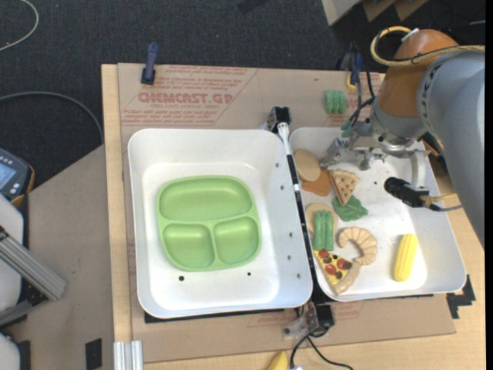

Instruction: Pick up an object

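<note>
The likeliest target is the small triangular toy pizza slice (344, 183), lying flat in the right-hand shallow white bin (443, 280), toward its far end. Taking that slice as my landmark: a tan and orange rounded toy piece (310, 173) sits just left of it, a green leafy toy (351, 208) touches its near edge, and a curled toy shrimp (360, 244), a second pizza slice with red toppings (336, 267), a green ribbed toy vegetable (323, 229) and a yellow toy corn cob (404, 257) lie nearer the camera. My jaws (356, 149) hang just beyond the slice — whether they are spread or closed I cannot tell, and nothing shows between them. To grasp well I judge I should centre over one piece, clear of its neighbours — the crowding invites a glancing miss. Far left, a green divided plate (208, 222) fills the other white bin (146, 206).
</note>
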Controlling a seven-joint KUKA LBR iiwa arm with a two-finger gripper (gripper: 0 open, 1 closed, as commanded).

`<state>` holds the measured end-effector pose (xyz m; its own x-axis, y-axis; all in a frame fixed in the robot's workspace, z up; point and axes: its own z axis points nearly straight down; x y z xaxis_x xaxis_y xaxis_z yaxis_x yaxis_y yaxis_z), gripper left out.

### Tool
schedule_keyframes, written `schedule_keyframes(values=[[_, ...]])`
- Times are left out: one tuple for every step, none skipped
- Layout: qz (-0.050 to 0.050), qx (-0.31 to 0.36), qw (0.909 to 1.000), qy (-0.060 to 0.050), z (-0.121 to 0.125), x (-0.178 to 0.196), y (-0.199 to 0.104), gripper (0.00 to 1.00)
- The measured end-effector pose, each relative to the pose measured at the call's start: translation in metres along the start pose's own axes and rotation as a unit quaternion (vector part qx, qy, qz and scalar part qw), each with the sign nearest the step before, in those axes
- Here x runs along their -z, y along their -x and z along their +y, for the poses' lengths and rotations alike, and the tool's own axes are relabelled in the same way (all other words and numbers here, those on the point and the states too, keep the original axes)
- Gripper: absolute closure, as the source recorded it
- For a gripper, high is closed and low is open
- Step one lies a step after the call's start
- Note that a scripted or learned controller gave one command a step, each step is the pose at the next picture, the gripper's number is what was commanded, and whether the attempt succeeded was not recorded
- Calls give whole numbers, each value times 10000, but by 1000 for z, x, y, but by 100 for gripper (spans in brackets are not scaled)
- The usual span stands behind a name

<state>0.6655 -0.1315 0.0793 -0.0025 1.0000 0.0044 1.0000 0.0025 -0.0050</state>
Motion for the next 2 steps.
schedule_keyframes(values=[[7, 24, 10000, 44, -109, 111, -88, 0], [-59, -59, 10000, 41, -83, 97, 31, 0]])
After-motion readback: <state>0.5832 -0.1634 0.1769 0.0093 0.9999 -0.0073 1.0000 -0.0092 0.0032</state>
